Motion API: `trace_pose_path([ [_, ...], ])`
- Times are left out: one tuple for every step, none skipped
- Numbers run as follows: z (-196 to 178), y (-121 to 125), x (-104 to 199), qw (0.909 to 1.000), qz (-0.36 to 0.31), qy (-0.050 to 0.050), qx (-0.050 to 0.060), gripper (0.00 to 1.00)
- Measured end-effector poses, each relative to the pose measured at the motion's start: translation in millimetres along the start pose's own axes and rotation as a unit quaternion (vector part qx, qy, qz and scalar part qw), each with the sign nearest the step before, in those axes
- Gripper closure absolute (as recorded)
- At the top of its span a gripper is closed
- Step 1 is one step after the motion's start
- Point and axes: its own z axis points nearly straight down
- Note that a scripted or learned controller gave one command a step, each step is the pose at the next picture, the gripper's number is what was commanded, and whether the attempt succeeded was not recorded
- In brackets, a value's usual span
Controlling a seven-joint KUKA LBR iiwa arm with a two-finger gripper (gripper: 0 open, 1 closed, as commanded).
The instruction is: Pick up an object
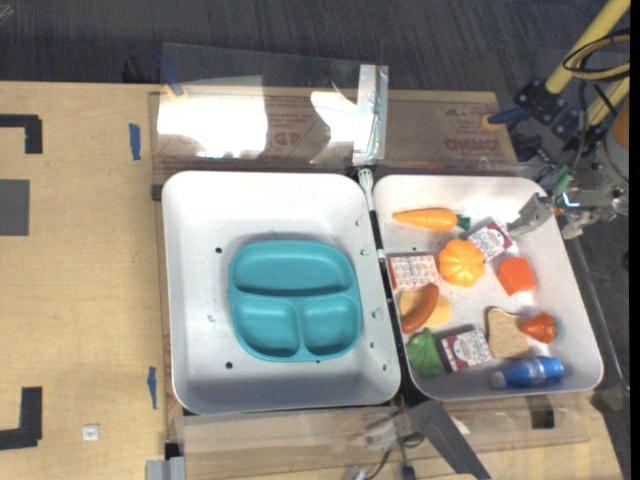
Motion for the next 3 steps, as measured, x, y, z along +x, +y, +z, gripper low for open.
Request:
trace_pose_path([
  [138, 28, 30, 0.9981, 0.062, -0.001, -0.004, 0.00],
  [139, -15, 74, 0.9980, 0.064, 0.000, -0.002, 0.00],
  [127, -13, 73, 0.9978, 0.065, 0.000, -0.005, 1.00],
])
